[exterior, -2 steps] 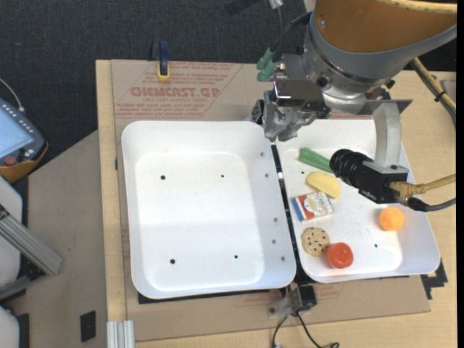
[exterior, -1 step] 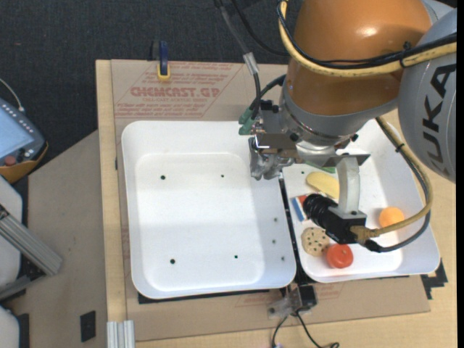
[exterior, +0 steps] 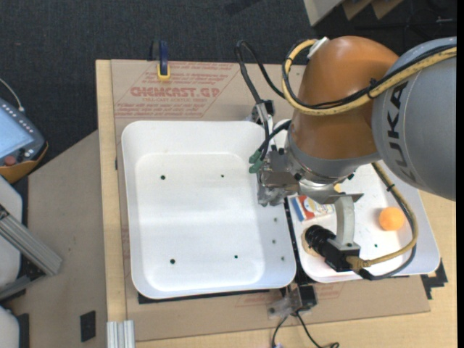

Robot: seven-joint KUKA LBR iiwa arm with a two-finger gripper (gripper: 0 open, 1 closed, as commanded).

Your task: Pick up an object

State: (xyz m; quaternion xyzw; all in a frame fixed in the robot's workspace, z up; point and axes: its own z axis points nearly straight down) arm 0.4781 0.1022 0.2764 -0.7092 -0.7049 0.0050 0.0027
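My gripper (exterior: pixel 271 185) hangs low over the seam between the two bins, under the big orange wrist band, at the right wall of the left bin (exterior: pixel 194 227). In the right bin (exterior: pixel 426 251) an orange ball (exterior: pixel 391 219) lies near the right side. A red, white and blue item (exterior: pixel 310 208) lies in the same bin, just right of the gripper and partly hidden by the wrist. A small green piece (exterior: pixel 256 161) shows at the gripper's upper left; I cannot tell whether it is held.
The bulk of the arm covers most of the right bin. Both bins rest on a brown board (exterior: pixel 181 89) with a blue clamp (exterior: pixel 163 56) at its far edge. Cables run past the far corner of the bins.
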